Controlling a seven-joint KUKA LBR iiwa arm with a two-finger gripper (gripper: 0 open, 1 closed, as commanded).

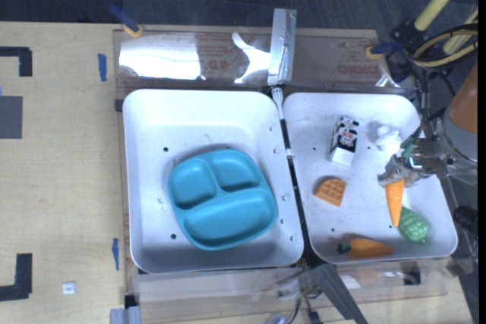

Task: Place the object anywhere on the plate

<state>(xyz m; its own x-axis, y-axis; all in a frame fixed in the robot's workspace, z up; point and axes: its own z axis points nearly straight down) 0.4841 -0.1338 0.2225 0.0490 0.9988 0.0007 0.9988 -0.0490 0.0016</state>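
Jaws closed on the top of an orange carrot [394,201], the gripper [398,173] hangs over the right bin [304,155]; the blue divided plate [221,197] sits in the left bin [144,125].

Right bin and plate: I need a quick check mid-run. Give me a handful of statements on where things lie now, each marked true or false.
1. The blue three-compartment plastic plate lies in the left white bin. True.
2. An orange toy carrot lies just below the gripper in the right white bin. True.
3. The tan waffle-shaped toy rests on the plate. False: it lies in the right bin, left of the carrot.
4. A small black-and-white carton sits in the right bin's upper part. True.
5. The green knobbly toy lies in the left bin. False: it is near the right bin's lower right corner.
6. The plate holds an orange toy. False: no toy rests on it.
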